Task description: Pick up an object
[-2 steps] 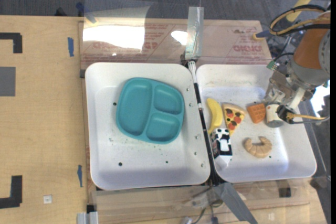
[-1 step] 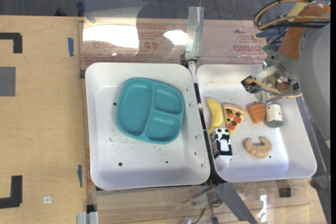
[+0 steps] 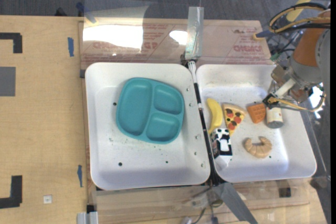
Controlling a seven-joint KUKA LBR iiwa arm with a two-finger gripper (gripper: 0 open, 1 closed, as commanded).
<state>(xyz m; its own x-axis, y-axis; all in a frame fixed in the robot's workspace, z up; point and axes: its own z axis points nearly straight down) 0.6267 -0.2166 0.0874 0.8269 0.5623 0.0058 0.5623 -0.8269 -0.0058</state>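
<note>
Left bin (image 3: 100, 128) holds teal tray (image 3: 149, 110); right bin (image 3: 299, 160) has banana (image 3: 214, 114), pizza slice (image 3: 232, 116), croissant (image 3: 258, 146). Tool (image 3: 274, 107) hovers at right bin's far side, grip state unclear.

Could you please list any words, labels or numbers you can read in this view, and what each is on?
None can be read for certain.
Clear sheet behind the bins: red printed lettering, repeated, too blurred to read.
Black-and-white toy in the right bin: markings, no readable text.
</note>
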